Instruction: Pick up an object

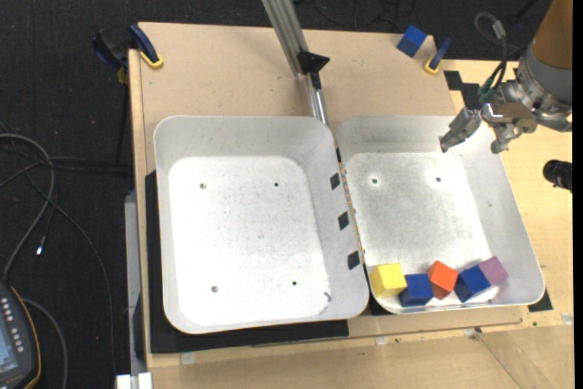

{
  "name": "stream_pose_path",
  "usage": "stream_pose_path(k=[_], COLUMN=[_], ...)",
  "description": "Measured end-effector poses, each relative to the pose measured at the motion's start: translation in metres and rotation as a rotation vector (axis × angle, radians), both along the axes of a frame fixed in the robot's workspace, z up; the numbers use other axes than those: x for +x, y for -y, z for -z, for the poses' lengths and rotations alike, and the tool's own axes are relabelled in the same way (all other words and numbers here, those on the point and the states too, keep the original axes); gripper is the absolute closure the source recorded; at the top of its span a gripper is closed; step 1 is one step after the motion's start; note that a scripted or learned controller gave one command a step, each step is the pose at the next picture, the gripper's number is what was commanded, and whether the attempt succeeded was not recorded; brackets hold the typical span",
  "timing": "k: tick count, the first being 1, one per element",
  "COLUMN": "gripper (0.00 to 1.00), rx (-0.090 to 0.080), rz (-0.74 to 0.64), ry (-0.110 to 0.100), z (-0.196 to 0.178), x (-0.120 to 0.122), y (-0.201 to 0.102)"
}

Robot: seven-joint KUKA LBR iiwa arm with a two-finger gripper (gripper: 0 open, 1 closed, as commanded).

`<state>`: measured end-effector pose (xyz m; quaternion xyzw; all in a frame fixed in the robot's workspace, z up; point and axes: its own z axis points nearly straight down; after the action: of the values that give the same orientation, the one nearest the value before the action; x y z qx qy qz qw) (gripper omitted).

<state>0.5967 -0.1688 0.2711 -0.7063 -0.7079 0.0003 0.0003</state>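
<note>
The surface [237, 73] carries two shallow white bins side by side, and the right bin [424, 205] serves as the landmark here. The left bin [246, 219] touches its left rim. The grey arm [551, 50] enters above the right bin's far right corner. Its tool [480, 132] hangs just over that corner's rim with both fingers spread apart and nothing between them.

All the candidate objects sit huddled along the right bin's near edge: a yellow cube [389, 277] leftmost, then a blue cube [417, 289], an orange cube [444, 276], a second blue cube [472, 283] and a purple cube [493, 270] rightmost. A stray blue block [413, 39] lies on the surface beyond the right bin's far edge.

The tool is well apart from the cluster, so a grasp is not yet begun. The likely trouble is crowding: the cubes touch one another and press against the sloped wall, so a finger may land on a neighbour or on the rim and shove the pile rather than close around one cube.
</note>
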Motion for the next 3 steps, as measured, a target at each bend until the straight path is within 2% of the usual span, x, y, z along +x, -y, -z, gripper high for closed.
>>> stream_pose_path(k=[1,2,3], gripper=[0.00,0.00,0.00], rx=[0.005,-0.001,0.001], rz=[-0.005,0.005,0.005], ry=[-0.009,-0.003,-0.003], z=[0.081,0.117,0.121], x=[-0.030,-0.022,-0.074], y=[-0.074,-0.043,-0.046])
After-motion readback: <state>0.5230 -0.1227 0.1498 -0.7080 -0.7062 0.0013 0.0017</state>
